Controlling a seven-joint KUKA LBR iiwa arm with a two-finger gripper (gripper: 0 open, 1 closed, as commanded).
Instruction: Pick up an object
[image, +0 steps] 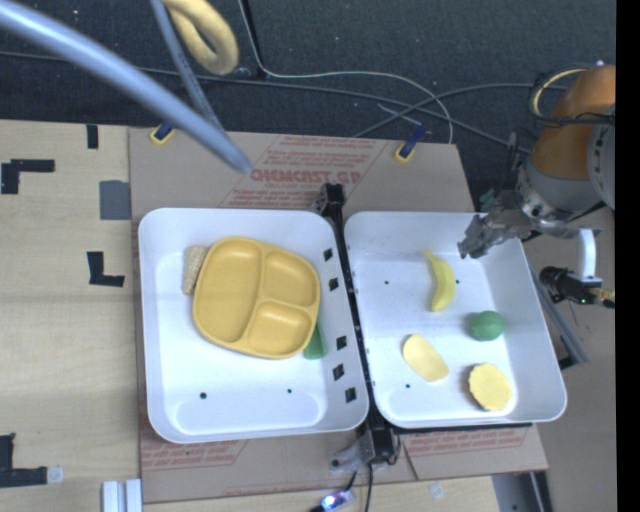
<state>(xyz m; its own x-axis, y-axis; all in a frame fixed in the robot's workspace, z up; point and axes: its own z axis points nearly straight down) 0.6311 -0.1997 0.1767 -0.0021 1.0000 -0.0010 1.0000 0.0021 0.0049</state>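
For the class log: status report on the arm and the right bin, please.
Gripper above right bin's upper right edge, nothing seen held. Banana nearest, lying loose. Green ball and two yellow pieces further off.

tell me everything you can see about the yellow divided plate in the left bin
The yellow plate is a rounded-square tray that looks like matte plastic, moulded into three compartments: one large on its left and two smaller on its right, all empty. It lies right side up and flat, turned at a slight angle, in the upper middle of the left bin. A tan, bread-like piece pokes out from under its left edge, and a small green thing shows at its lower right edge. The gripper is far off, over the right bin.
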